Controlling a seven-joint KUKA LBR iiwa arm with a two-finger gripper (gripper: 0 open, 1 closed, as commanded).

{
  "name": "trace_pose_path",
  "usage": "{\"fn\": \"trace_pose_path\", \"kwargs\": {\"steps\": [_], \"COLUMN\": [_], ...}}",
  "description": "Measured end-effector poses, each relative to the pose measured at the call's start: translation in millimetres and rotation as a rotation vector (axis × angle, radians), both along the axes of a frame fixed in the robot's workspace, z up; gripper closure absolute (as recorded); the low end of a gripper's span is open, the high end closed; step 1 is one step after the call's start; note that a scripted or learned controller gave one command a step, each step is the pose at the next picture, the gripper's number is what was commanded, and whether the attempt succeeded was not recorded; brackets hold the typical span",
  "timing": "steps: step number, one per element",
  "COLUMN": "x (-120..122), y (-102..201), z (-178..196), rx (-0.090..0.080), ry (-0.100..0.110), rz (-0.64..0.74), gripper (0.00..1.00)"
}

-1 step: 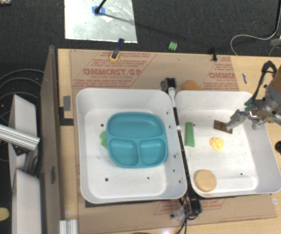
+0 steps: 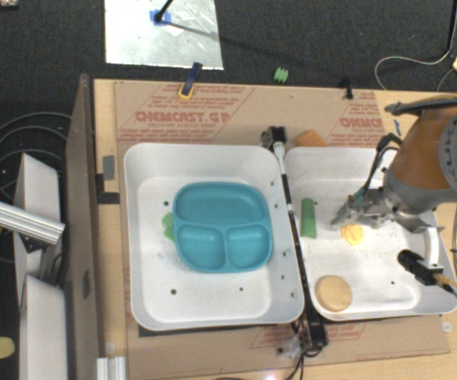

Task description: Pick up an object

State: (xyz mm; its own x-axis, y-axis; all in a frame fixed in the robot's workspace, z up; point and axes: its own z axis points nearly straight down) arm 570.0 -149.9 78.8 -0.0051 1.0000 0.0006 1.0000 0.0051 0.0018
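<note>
I could not tell if the fingers were apart or together; the gripper (image 2: pixel 353 214) hung low in the right bin (image 2: pixel 386 303), just above a small yellow piece (image 2: pixel 354 234) and very near it. I saw nothing held. A green block (image 2: pixel 308 218) lay to the left of it, near the wall between the bins. A round tan piece (image 2: pixel 333 293) sat in the near corner. In the left bin (image 2: pixel 153 291) a blue divided plate (image 2: pixel 222 226) rested.
</note>
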Motion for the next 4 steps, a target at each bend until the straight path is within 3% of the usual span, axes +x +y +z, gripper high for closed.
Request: {"fn": "trace_pose_path", "kwargs": {"steps": [1,2,3,4], "x": [-29,46,43,28], "y": [0,-60,-57,58], "z": [5,8,17,93], "rx": [0.0,-0.006,-0.003,0.003], "ry": [0.004,-0.009,-0.005,-0.006], "rz": [-0.004,-0.001,0.001,0.009], "gripper": [0.0,0.0,1.0,1.0]}}
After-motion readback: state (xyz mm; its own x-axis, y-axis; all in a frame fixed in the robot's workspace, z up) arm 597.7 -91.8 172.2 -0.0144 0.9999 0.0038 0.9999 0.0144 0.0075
